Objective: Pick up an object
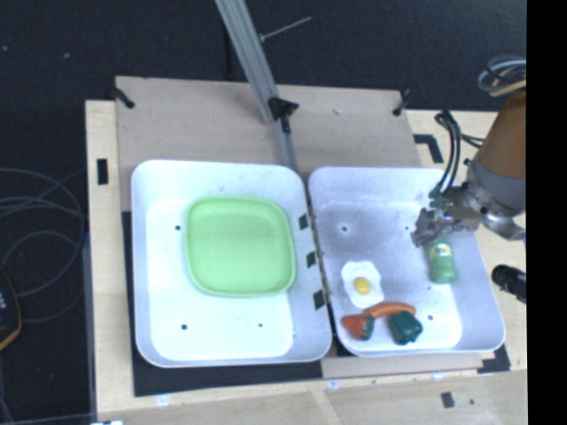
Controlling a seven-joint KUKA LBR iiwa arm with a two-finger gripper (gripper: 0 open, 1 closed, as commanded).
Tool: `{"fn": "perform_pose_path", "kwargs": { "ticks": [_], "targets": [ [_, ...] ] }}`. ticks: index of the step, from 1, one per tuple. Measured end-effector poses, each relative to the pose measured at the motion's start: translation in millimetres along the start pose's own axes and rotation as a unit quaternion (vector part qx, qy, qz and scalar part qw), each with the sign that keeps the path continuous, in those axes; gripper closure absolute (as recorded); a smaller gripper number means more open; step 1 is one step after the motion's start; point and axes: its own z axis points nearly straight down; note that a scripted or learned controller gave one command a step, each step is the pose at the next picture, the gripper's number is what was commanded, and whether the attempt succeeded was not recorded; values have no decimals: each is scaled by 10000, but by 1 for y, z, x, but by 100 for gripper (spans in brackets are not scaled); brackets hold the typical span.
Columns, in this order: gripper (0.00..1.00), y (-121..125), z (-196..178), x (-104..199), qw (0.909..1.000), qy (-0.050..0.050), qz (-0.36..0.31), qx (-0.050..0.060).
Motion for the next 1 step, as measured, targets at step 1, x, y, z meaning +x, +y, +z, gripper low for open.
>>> {"fn": "perform_pose_path", "kwargs": {
  "ticks": [1],
  "targets": [
    [100, -9, -7, 44, 10000, 1, 1, 3]
  ]
}}
